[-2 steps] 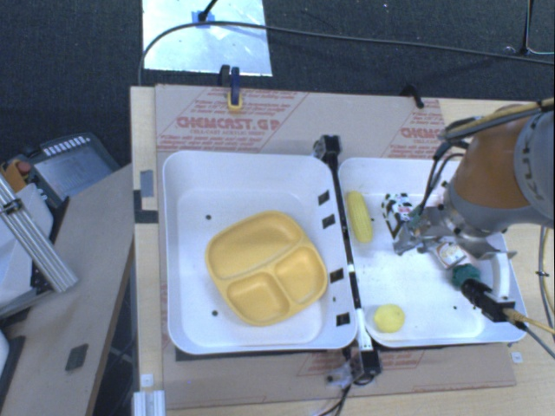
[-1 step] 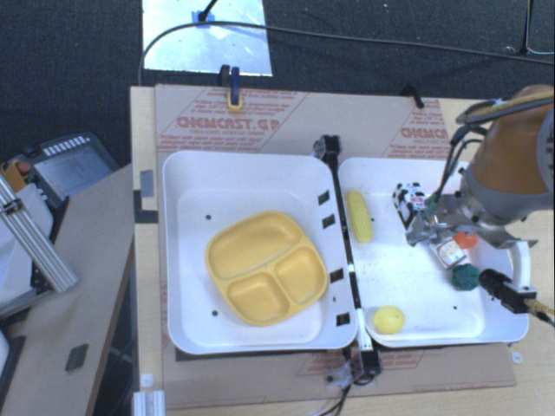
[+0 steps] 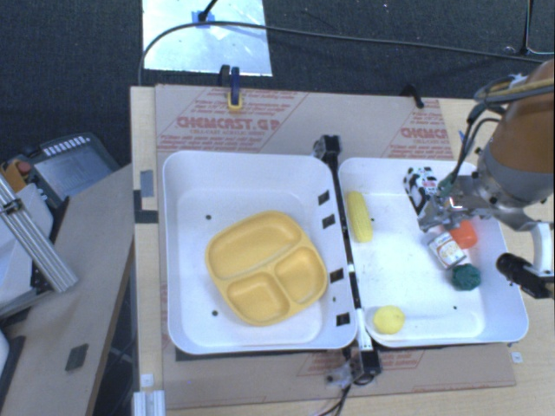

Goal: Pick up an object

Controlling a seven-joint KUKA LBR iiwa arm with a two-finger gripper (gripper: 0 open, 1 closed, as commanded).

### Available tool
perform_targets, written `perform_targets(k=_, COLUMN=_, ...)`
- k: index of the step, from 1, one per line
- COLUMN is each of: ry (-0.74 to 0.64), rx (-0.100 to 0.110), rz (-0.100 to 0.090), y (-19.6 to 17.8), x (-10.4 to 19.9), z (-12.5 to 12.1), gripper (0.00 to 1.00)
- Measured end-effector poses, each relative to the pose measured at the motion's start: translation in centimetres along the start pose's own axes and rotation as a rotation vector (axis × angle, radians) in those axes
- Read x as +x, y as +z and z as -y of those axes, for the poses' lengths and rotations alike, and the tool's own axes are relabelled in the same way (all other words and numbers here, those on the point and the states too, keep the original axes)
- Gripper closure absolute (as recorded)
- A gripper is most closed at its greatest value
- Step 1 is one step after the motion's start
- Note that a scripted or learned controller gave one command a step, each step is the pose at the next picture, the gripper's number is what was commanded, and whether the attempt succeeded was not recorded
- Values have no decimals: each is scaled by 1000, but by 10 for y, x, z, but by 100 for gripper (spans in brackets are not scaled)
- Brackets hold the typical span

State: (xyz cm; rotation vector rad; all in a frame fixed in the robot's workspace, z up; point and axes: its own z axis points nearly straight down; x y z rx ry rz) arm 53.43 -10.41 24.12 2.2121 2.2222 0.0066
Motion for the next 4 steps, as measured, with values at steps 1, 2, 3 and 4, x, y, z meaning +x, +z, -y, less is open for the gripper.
perform_targets(k=1, ry=-5, rx=5, rz=-4, y=-6, x=57, z=9, gripper=100)
perform_targets(k=2, ry=-5, rx=7, rz=-4, y=-1, x=103, z=25, gripper=100)
perform_targets(k=3, ry=-5, rx=8, rz=-4, y=6, x=156, z=41, gripper=100)
perform_targets(k=4, ry=-6, rx=7, rz=-4, y=4, x=206, z=42, gripper=100)
